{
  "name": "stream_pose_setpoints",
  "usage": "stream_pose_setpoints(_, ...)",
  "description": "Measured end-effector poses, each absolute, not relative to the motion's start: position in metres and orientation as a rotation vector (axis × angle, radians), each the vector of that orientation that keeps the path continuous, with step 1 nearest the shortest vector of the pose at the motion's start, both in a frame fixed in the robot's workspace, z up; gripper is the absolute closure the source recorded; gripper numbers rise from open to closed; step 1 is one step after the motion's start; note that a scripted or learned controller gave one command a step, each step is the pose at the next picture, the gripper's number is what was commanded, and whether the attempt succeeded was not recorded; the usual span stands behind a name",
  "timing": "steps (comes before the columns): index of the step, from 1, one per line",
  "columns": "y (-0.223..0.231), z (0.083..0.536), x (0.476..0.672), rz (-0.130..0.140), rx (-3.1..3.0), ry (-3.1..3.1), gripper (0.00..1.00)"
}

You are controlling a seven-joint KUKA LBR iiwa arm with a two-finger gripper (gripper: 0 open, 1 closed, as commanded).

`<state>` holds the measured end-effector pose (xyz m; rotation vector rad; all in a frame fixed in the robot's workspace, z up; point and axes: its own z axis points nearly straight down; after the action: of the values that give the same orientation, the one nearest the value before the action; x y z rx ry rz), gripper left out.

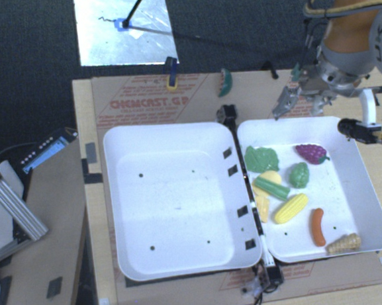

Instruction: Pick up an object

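Observation:
Several toy foods lie in the right bin (367, 186): a green lettuce leaf (261, 157), purple grapes (310, 152), a green broccoli piece (299, 174), a green cucumber (270, 188), a corn cob (291, 208), an orange sausage (317, 227) and a waffle cone (343, 242). My gripper (300, 104) hangs over the far rim of that bin, above and behind the grapes. It is open with nothing between its fingers, and it touches none of the toys.
The left bin (175, 196) sits beside the right one, with a black hinge strip (241, 177) between them. A small green toy (226, 80) and a yellow-blue clip (171, 74) lie on the cardboard behind. A black fixture (356, 129) juts over the right bin's far right rim.

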<state>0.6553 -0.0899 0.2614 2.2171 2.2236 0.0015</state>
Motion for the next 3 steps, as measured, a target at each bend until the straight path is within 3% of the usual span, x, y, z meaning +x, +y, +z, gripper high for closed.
stream_pose_setpoints(1,-0.09,0.273,0.656,0.006,2.212,2.225,1.0)
stream_pose_setpoints(2,-0.043,0.396,0.667,0.019,2.201,2.225,1.0)
stream_pose_setpoints(3,0.004,0.223,0.667,-0.008,2.218,2.236,1.0)
